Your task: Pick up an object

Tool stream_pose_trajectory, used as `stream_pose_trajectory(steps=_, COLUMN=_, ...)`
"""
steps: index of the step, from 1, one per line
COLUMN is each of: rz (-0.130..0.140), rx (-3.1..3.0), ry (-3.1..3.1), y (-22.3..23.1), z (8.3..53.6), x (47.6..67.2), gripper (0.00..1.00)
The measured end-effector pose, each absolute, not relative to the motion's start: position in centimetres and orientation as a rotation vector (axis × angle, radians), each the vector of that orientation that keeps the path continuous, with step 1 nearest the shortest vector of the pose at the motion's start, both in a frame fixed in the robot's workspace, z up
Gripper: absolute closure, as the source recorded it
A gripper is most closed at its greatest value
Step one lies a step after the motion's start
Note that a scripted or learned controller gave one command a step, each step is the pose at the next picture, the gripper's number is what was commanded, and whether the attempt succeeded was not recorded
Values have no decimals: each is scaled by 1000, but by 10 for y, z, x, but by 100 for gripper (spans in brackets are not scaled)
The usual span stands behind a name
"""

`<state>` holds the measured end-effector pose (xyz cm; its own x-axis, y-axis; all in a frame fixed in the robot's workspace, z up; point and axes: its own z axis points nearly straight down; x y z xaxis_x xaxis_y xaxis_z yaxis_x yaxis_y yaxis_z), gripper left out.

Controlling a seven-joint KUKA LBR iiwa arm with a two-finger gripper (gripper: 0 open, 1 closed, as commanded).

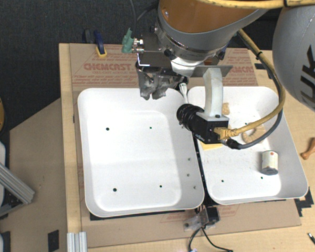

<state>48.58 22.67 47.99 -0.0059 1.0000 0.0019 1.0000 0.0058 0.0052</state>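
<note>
a small white cylinder [269,162] is noted in the right bin [291,185], near its outer wall. judged light, rigid, smooth; best gripped across its sides. gripper [153,90] spread cannot be told.

Grey arm [299,41] with orange band [199,4], yellow cable [262,117], dark metal gripper [153,91].

- Dark grey carpet [52,14] spreads across the far left of the scene.
- A brown cardboard sheet [68,77] with red lettering covers the bench.
- Near left, a pale aluminium rail [10,182] sits slanted, evenly lit.
</note>
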Motion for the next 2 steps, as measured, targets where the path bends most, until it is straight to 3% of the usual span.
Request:
stream_pose_trajectory(steps=1, rz=11, rx=2210, ry=2227, y=228, z=490, x=486, gripper=100)
stream_pose_trajectory(steps=2, rz=-26, rx=2227, ry=2224, y=224, z=353, x=477, gripper=100)
